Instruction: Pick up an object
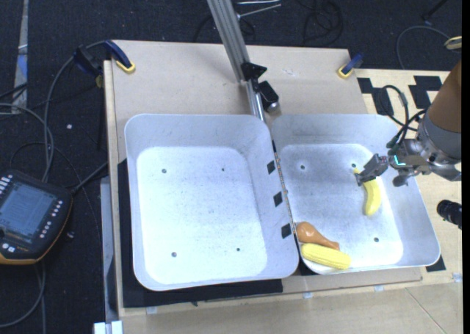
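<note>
Both white bins look like matt plastic, faintly speckled and smooth. The tabletop shows as pale, unvarnished wood or board. A ribbed aluminium rail gleams dully. The yellow banana and corn cob seem smooth, slightly glossy plastic

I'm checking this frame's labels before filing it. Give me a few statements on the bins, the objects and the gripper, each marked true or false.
1. The banana lies in the right bin. True.
2. The corn cob lies in the left bin. False: it lies at the right bin's near edge.
3. The gripper is over the right bin, by the banana's top end. True.
4. The orange toy touches the banana. False: they lie apart.
</note>
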{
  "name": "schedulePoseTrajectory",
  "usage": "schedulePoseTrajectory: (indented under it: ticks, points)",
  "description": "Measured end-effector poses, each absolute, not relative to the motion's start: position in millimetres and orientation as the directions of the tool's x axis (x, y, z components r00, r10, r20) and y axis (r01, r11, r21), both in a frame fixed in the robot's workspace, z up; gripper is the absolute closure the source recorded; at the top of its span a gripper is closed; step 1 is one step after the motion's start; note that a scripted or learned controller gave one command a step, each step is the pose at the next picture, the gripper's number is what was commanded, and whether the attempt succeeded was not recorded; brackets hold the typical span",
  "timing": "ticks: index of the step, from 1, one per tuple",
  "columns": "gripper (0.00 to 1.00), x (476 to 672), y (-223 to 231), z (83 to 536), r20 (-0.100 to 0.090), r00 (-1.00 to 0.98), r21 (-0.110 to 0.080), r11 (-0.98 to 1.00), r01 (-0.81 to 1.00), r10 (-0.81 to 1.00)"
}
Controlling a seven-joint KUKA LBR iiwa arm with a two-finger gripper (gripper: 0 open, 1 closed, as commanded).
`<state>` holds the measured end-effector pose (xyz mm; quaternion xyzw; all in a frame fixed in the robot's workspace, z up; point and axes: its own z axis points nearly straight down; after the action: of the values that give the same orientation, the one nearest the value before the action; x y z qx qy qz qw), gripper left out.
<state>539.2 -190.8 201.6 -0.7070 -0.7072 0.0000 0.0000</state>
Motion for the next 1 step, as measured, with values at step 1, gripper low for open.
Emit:
schedulePoseTrajectory:
  ticks: [1]
  points:
    - [0.0, 539.2, -190.8, 201.6, 0.0, 0.0, 0.0, 0.0, 1.0, 1.0]
